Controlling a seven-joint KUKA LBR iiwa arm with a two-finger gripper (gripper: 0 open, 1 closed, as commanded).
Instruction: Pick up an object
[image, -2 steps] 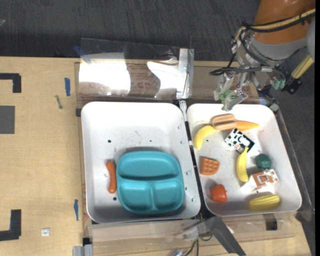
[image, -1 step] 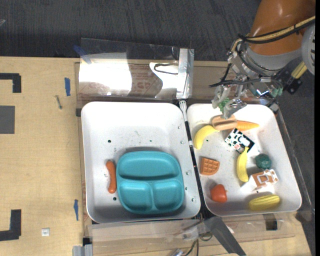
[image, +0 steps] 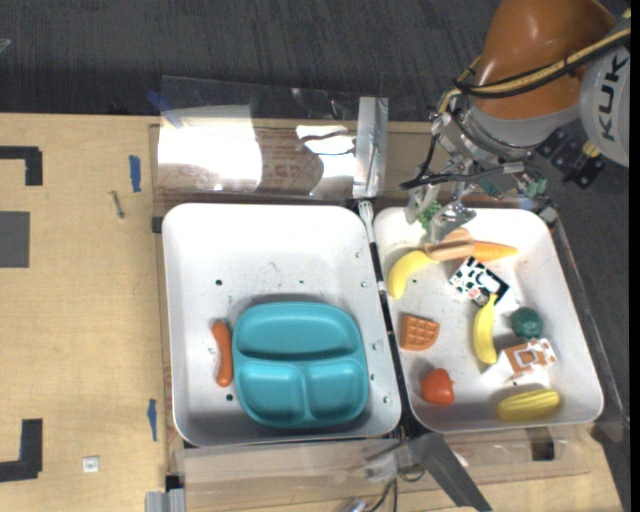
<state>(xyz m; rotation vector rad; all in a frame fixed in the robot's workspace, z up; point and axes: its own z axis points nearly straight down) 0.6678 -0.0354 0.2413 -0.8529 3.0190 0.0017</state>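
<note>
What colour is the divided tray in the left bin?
Teal, a blue-green. The tray shows plainly in the camera view, lying in the left bin.

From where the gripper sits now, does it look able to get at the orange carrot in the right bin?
Probably yes. The gripper hangs at the far edge of the right bin, just above the carrot. Nothing lies on top of the carrot, though a banana and a checkered block crowd it closely.
</note>
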